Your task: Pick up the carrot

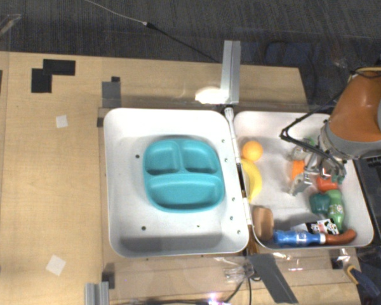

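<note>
The gripper [303,178] sits down in the right bin [276,126], fingers clamped on the carrot [296,169], which stands upright, well right of the orange [252,150] and banana [252,179].

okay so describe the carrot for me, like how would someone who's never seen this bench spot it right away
Look in the right-hand white bin, not the one holding the teal divided plate. Near that bin's middle, just under the gripper, is the carrot, a small orange piece. The orange ball to its left is round and the banana is yellow and curved; the carrot is narrower and sits right at the gripper.
</note>
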Controlling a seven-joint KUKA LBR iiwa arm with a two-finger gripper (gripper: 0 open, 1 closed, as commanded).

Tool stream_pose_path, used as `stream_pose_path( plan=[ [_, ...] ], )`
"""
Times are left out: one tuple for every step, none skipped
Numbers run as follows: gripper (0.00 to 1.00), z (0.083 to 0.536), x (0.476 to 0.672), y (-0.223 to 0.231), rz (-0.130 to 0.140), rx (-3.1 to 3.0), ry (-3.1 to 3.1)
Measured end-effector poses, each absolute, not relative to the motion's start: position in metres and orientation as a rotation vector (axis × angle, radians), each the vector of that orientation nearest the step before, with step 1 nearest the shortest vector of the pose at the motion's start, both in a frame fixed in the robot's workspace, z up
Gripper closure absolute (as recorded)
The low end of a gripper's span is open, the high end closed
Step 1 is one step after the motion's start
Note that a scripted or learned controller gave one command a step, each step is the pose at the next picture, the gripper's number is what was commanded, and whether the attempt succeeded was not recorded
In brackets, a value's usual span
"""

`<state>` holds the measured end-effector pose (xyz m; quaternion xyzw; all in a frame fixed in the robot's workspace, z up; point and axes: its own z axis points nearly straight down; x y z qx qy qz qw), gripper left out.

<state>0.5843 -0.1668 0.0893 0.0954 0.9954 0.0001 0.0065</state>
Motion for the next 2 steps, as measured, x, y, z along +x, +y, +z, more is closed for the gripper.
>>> stream_pose_path(
  plan=[
    [0.0, 0.088, 0.627, -0.118, 0.006, 0.994, 2.967],
    [0.0, 0.09, 0.536, -0.127, 0.005, 1.095, 2.929]
  ],
)
